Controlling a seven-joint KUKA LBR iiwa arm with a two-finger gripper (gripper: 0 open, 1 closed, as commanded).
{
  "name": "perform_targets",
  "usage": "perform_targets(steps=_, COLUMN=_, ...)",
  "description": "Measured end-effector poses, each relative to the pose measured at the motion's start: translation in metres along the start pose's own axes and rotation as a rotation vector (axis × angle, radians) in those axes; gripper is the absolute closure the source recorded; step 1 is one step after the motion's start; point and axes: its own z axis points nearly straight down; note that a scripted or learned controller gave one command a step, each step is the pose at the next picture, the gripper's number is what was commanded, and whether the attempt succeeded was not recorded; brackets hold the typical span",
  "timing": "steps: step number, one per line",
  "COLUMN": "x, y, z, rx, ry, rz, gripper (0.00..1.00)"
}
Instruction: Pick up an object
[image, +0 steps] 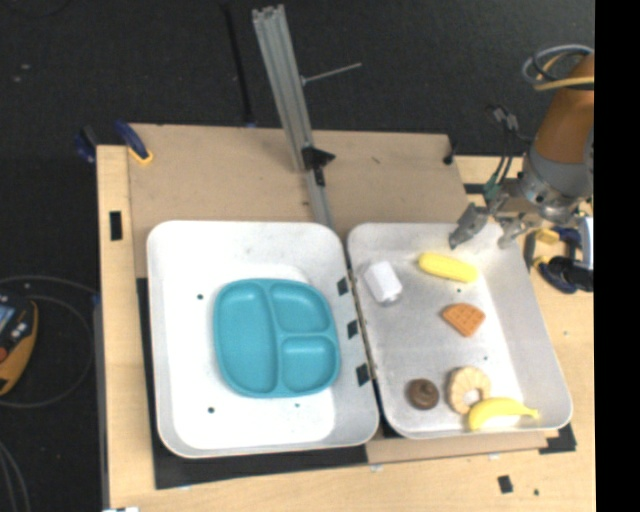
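Seen from the fixed overhead camera, a grey arm with an orange band reaches in from the right over the far edge of the right-hand shallow white bin (520, 300), its two-finger gripper (492, 228) spread wide and holding nothing, both dark fingers hanging in the air above the bin's upper rim. Just beside and below the nearer fingertip lies an elongated yellow plastic piece of toy food (447, 267), the likeliest target judging by how close it sits. The rest of the pick candidates are scattered loosely across the same bin, apparently so each can be approached on its own: a small white cylinder (381, 281) near the dividing edge, an orange waffle-shaped wedge (463, 319) at centre, and, clustered at the near end, a dark brown round doughnut (422, 393), a pale ring-shaped biscuit (466, 386) and a yellow toy banana (500, 411). The left-hand white bin (180, 270) carries a turquoise three-compartment plastic plate (275, 336), lying flat, well apart from the gripper.
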Motion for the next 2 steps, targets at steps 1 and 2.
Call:
perform_targets(steps=1, x=0.006, y=0.002, z=0.046, rx=-0.002, ry=0.0, rz=-0.003, gripper=0.0)
perform_targets(steps=2, x=0.005, y=0.003, z=0.074, rx=-0.005, ry=-0.001, rz=-0.003, gripper=0.0)
